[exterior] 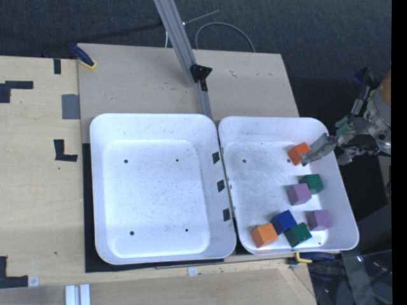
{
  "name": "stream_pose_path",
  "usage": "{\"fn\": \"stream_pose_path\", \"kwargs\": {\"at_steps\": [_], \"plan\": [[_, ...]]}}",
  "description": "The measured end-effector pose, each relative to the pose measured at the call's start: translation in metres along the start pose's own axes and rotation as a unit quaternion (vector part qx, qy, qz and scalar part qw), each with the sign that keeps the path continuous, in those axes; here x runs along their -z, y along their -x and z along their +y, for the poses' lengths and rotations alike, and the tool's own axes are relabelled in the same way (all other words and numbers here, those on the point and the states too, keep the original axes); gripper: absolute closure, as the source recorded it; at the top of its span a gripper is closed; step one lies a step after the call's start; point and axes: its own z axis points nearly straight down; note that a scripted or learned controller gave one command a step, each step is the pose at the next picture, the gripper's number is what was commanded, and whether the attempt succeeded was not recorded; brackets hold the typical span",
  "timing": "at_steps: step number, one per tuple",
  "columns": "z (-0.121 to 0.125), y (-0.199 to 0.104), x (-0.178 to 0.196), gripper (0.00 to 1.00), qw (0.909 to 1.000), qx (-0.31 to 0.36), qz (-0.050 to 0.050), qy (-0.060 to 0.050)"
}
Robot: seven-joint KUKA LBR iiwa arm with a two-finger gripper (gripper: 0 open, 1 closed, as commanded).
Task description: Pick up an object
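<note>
Orange cube point(297, 152) sits just left of gripper point(316, 150), touching its tip; can't tell if grip's open or holding.

You get even, fairly bright light on the two white bins point(156, 122), whose floors read slightly washed out, without hard glare. Around the bins the dark floor falls into dim, grainy shade. Shadows under the blocks point(297, 194) are soft and short. The whole picture is low in sharpness, and the gripper point(316, 150) at the right bin's edge looks smeared.
</note>
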Motion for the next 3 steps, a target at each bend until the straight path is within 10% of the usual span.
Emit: {"fn": "stream_pose_path", "kwargs": {"at_steps": [2, 3], "plan": [[0.022, 0.076, 0.154, 0.00, 1.0000, 0.003, -0.001, 0.001], [0.113, 0.005, 0.096, 0.00, 1.0000, 0.006, 0.002, -0.005]]}}
